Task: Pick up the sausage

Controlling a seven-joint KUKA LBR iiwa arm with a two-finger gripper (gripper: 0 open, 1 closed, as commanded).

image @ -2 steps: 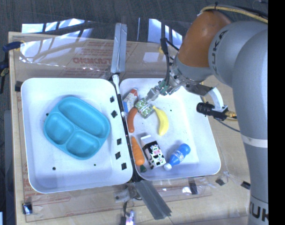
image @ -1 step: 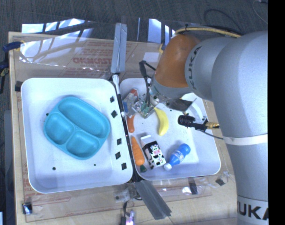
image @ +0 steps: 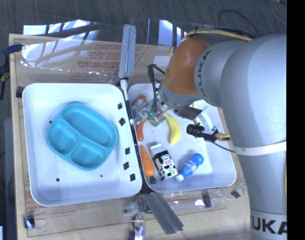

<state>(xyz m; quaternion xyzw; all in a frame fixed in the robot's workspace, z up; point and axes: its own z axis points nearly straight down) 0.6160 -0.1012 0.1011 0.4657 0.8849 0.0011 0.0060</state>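
White right bin [image: 220, 176], near edge: carrot [image: 147, 162], cow-print carton [image: 165, 165], blue bottle [image: 190, 166]. Mid: banana [image: 173, 129]. Beyond: sausage [image: 140, 130], reddish, by the left wall, just under the pincer [image: 151, 115], whose spread I cannot tell. Banana crowds the approach. Left bin [image: 37, 184]: blue divided tray [image: 82, 135]

Two shallow white plastic bins are seen side by side: a left bin [image: 37, 184] and a right bin [image: 225, 176]. One light-blue three-compartment plastic tray [image: 82, 135] is counted in the left bin. In the right bin are counted one curved yellow banana [image: 173, 129], one orange carrot [image: 147, 161], one reddish-brown sausage [image: 139, 129], one blue bottle with a white cap [image: 189, 166] and one small black-and-white patterned carton [image: 164, 164].
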